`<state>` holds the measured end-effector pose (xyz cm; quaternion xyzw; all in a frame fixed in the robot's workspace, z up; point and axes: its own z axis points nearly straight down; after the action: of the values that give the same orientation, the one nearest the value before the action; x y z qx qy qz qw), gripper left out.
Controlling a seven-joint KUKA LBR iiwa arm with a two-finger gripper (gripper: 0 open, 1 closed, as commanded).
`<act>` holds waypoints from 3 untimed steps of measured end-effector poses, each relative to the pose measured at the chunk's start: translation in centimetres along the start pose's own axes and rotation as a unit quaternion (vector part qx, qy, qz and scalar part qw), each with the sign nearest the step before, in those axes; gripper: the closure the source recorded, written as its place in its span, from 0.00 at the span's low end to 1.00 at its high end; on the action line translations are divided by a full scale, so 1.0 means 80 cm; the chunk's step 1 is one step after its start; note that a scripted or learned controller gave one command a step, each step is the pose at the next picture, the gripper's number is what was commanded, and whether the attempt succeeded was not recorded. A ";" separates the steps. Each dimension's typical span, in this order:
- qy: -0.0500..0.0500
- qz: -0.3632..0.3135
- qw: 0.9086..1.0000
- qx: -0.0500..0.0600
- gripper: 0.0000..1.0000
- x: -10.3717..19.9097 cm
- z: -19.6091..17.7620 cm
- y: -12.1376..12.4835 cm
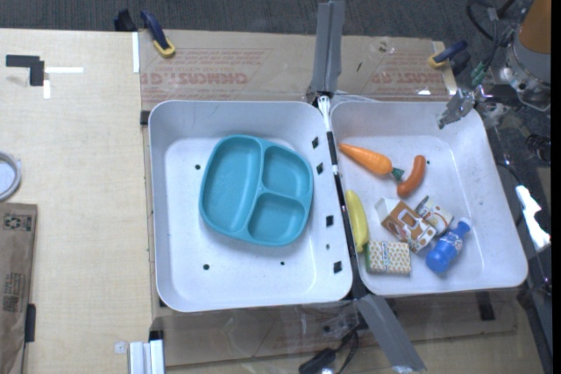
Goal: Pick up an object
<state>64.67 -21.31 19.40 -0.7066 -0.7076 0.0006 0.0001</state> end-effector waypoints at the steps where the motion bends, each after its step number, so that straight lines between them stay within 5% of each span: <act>1: 0.000 -0.026 1.000 -0.001 0.00 0.082 0.127 0.013; 2: 0.000 -0.061 0.998 0.000 0.00 0.118 0.128 -0.102; 3: 0.000 -0.059 0.998 0.000 1.00 0.116 0.117 -0.102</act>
<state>56.47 -12.03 10.05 -0.6636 -0.7481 0.0007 0.0003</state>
